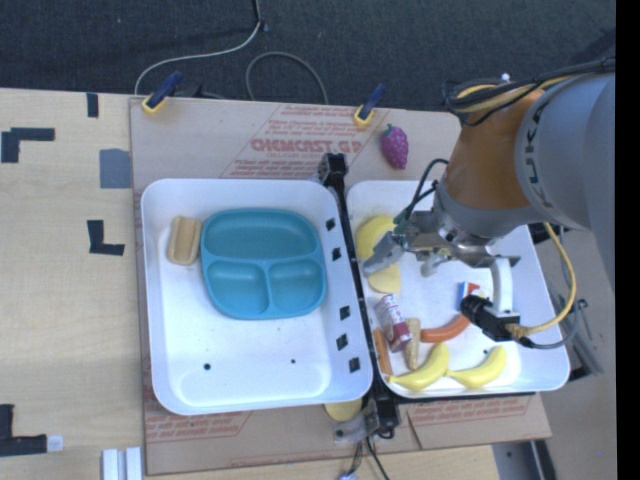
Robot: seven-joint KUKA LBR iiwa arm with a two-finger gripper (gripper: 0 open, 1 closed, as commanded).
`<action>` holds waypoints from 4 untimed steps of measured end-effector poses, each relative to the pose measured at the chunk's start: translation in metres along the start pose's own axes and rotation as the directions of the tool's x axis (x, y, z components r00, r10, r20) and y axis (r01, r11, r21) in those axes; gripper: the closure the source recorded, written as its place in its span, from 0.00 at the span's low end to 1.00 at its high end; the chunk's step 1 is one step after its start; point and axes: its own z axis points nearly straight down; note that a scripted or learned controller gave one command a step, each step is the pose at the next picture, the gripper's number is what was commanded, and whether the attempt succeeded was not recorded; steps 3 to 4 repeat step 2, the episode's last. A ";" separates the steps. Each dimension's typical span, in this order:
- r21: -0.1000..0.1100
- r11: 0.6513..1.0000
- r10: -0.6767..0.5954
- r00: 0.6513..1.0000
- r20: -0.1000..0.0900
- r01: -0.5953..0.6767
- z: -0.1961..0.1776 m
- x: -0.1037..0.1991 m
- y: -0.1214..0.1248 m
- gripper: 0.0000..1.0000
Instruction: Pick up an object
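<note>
A: Take the divider [345, 268] between the two bins as the landmark. Far to its left lies a tan bread piece [183, 239], and next to that, closer to the divider, a blue tray [264, 263].

B: And on its right?

A: Just right of it a yellow lemon-like fruit [373, 236], lower down a small bottle [394, 320], then two bananas [455, 366] near the front wall. The gripper [392, 251] hangs just right of the divider, over the edge of the yellow fruit.

B: What could go wrong?

A: The fruit looks round and lies very near the divider. I think a finger may hit this wall, or the fruit may roll away.

B: The pose?

A: The arm [520, 158] reaches in from the right, wrist bent down and left. The fingers seem a little apart and hold nothing.
</note>
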 end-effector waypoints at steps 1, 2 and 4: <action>-0.004 1.000 -0.003 1.000 -0.001 0.003 0.000 -0.002 0.018 0.00; -0.007 1.000 0.000 1.000 0.002 0.000 0.104 -0.048 0.041 0.00; -0.007 1.000 0.000 1.000 0.002 0.000 0.104 -0.048 0.041 0.00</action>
